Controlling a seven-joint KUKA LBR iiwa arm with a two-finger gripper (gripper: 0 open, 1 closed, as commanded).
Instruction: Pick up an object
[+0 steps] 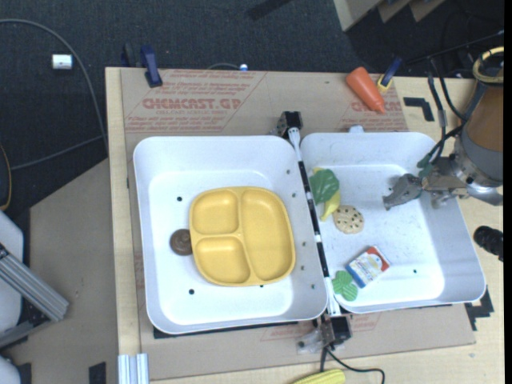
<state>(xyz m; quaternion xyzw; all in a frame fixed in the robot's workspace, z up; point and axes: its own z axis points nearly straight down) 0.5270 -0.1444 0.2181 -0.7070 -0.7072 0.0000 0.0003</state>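
The gripper (398, 194) is hanging over the right bin (452, 250), reaching in from the right edge, with its grey fingertips pointing leftward above bare white floor. Whether it is released or clenched cannot be told at this angle; nothing is showing between its tips.

The closest object is the round speckled cookie (349, 219), which is lying on the bin floor to the left of the gripper and a little below it, clearly apart from it. Just beyond the cookie, farther left and slightly higher, a green leafy toy (324, 186) is sitting against the bin's left wall, overlapping a yellow piece (329, 208) beneath it. Below the gripper and to its left, a small red, white and blue packet (368, 266) is lying tilted near the front of the bin, and a small green piece (345, 287) is resting just beyond it in the front-left corner.

Farther left, past the divider, the left bin (160, 182) is holding a yellow divided plate (242, 236), with a brown round object (181, 242) touching the plate's far side. Above the gripper, outside the bins, an orange carrot-shaped toy (366, 90) is lying on the cardboard-covered bench (200, 102).
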